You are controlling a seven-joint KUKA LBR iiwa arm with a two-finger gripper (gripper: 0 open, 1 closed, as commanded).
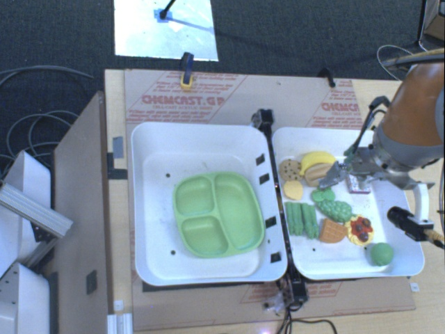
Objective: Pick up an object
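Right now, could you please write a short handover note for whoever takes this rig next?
Gripper: low in the right bin, by the banana and hot dog; whether it grips anything is unclear.
Toy food all in the right bin: cookie, broccoli, green beans, pizza slice, green ball.
Left bin: green divided plate.
Done: nothing visibly lifted.
Left: grasp and raise one object.

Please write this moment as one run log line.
gripper: low in right bin, beside banana | hold: unconfirmed | green tray: left bin
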